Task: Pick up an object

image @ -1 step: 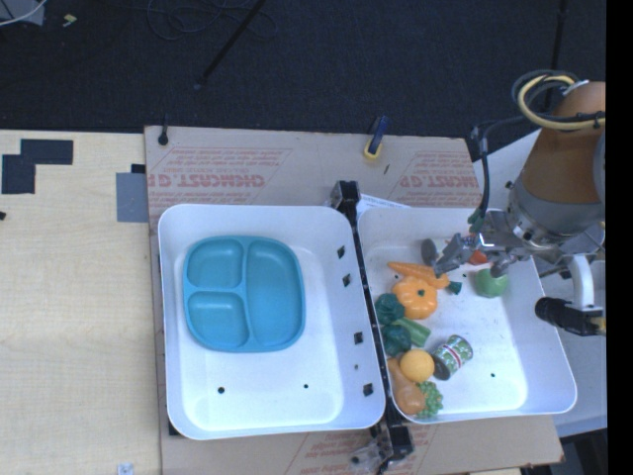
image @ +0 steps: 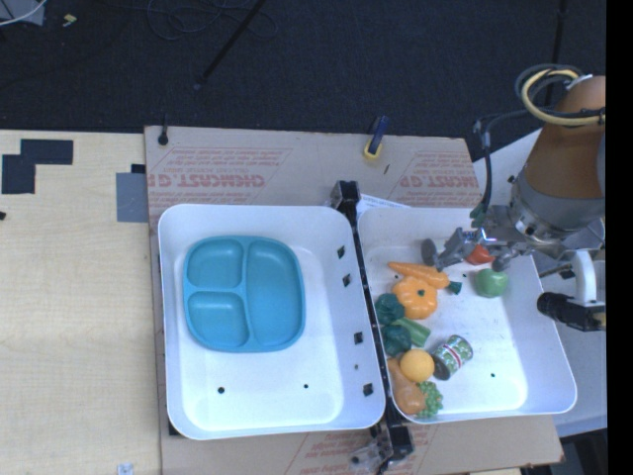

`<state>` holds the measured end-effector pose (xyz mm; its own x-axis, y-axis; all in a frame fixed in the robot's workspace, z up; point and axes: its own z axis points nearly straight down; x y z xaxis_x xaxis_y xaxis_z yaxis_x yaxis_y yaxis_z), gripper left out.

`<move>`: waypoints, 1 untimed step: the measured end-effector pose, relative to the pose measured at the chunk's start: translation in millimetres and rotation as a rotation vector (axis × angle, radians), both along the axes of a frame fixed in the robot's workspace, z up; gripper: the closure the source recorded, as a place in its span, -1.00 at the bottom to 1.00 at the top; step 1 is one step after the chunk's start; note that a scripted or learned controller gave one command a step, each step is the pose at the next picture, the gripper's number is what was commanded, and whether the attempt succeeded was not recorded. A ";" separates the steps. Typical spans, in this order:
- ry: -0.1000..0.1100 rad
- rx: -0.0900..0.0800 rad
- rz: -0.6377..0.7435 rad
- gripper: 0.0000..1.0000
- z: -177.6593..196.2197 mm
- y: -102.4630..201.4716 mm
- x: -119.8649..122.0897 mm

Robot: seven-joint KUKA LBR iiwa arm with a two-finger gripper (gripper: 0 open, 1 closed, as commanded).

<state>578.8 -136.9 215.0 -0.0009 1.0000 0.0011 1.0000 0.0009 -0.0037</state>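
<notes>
We see two white bins side by side; the left bin (image: 198, 404) carries a blue divided plate (image: 243, 294); the right bin (image: 514, 384) holds the toy food. The arm (image: 564, 156) reaches in from the right, its gripper (image: 473, 248) low over the far part of the right bin; we cannot tell its state. Just beside it lie a red piece (image: 479, 256) and a green apple (image: 490, 283); nearer the divider sit an orange pepper (image: 416, 300), a carrot (image: 415, 271), a can (image: 453, 354) and an orange (image: 416, 365).
</notes>
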 end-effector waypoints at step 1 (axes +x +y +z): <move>0.004 0.001 -0.001 -1.00 -46.6 7.5 -0.3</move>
<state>578.5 -129.3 168.4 0.0004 1.0000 0.0021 1.0000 -0.0003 -0.0080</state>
